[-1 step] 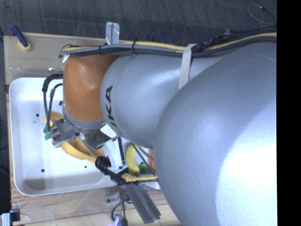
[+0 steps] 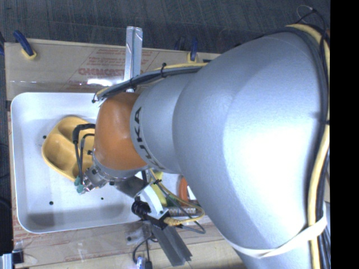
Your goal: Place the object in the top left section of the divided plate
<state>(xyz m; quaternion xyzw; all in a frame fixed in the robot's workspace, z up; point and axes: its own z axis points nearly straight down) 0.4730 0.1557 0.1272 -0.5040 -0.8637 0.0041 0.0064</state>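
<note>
A yellow divided plate [image 2: 59, 146] lies in the left white bin [image 2: 25, 167], its right part covered by my arm. The arm's orange band [image 2: 115, 133] and wrist hang over the plate's right side. My gripper [image 2: 84, 185] points down at the plate's lower right edge; a small teal tip shows there. The big grey arm body hides the fingers and whatever lies under them. I cannot make out any object held or lying in the plate's sections.
The grey arm [image 2: 241, 139] covers the right bin and most of the view. A metal post [image 2: 133, 52] stands behind the left bin. Blue clamps [image 2: 23, 42] hold the cardboard backing. Cables [image 2: 168, 212] and an orange item [image 2: 183, 188] sit under the wrist.
</note>
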